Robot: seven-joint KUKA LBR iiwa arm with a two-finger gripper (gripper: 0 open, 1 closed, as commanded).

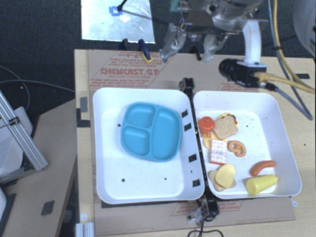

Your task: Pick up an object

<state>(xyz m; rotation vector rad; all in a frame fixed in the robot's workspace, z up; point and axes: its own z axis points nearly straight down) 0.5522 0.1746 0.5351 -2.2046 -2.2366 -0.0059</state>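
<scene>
While the gripper [186,47] hangs above the table's [84,78] far edge, its fingers [170,46] spread apart and empty, toy foods lie in the right bin [281,117]: a tomato [206,124], pretzel [237,148] and sausage [261,168]. Cardboard [128,70] reads "CHEMCAST GP".

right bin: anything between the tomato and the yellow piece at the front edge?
Yes. In the camera view, between the tomato and the yellow piece lie the red-and-white packet and the pretzel; the sausage sits just beside the yellow piece.
</scene>
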